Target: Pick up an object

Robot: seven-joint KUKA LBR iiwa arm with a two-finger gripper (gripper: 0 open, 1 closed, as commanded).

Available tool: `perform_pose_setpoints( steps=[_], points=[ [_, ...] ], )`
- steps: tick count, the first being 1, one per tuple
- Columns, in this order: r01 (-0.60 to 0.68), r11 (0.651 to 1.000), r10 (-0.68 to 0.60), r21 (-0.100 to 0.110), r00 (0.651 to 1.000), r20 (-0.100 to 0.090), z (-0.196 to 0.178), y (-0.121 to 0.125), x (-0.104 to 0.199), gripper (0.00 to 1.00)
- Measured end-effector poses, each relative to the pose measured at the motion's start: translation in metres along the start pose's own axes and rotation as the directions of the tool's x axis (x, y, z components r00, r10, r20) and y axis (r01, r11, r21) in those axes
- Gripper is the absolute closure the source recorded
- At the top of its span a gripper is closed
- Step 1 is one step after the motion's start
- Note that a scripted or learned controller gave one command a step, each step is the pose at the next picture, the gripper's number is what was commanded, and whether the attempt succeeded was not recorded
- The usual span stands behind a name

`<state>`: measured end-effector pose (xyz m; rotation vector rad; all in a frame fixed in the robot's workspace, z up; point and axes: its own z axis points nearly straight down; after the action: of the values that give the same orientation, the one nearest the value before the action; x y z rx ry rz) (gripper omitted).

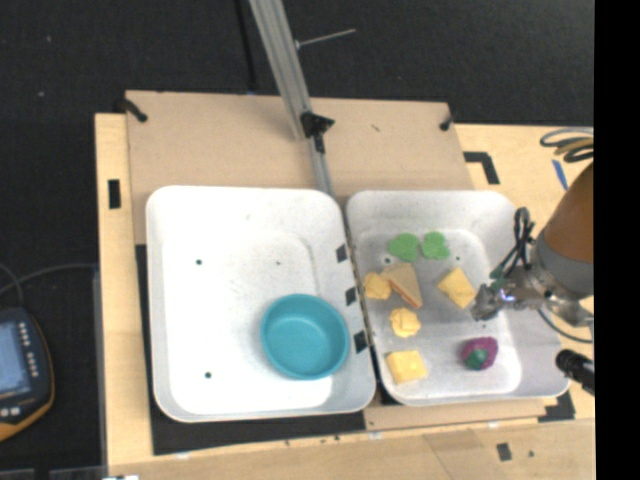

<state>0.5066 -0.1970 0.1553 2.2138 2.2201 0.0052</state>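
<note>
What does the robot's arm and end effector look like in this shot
The arm comes in as a rounded orange band above a grey wrist section. Thin dark cables loop along its left side. The end effector is a small grey metal assembly with a bright bluish glint; its details are too small to make out.

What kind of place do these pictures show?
Probably a robotics lab set up for grasping trials: a robot arm reaches over two white bins, the right bin holding small toy-like objects, the left a blue bowl.
</note>
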Motion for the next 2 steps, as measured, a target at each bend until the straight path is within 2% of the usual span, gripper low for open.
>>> perform_pose_setpoints(
  steps=[1,2],
  points=[
    [0.000,1.000,0.000,0.003,1.000,0.000,-0.059,-0.003,0.001,1.00],
    [0.003,1.000,-0.003,0.003,1.000,-0.001,-0.074,-0.002,0.000,1.00]
  ],
)
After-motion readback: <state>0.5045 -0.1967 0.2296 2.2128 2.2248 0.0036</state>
